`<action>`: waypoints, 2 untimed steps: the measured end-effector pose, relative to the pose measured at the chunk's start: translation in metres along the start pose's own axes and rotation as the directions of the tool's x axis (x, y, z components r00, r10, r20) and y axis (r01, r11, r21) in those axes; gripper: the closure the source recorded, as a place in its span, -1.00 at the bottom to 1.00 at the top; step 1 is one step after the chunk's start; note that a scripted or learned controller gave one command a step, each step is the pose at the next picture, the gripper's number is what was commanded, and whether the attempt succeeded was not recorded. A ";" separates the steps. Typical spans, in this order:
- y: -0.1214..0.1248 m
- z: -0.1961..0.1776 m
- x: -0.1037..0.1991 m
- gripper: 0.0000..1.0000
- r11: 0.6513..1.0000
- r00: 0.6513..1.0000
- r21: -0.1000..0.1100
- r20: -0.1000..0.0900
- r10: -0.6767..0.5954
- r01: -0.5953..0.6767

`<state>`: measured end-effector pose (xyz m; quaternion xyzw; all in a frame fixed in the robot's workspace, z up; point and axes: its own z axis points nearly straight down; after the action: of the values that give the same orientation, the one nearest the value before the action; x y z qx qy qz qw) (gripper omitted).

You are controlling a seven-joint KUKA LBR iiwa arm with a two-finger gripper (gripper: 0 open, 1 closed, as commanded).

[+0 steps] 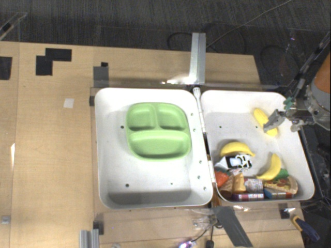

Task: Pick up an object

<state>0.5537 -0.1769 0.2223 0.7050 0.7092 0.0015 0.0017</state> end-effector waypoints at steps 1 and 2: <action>0.029 0.126 -0.025 -1.00 0.999 0.999 -0.003 0.001 -0.043 0.043; 0.031 0.114 -0.024 1.00 0.999 0.999 -0.009 0.002 -0.043 0.043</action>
<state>0.5856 -0.2006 0.1081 0.6895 0.7242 0.0041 0.0056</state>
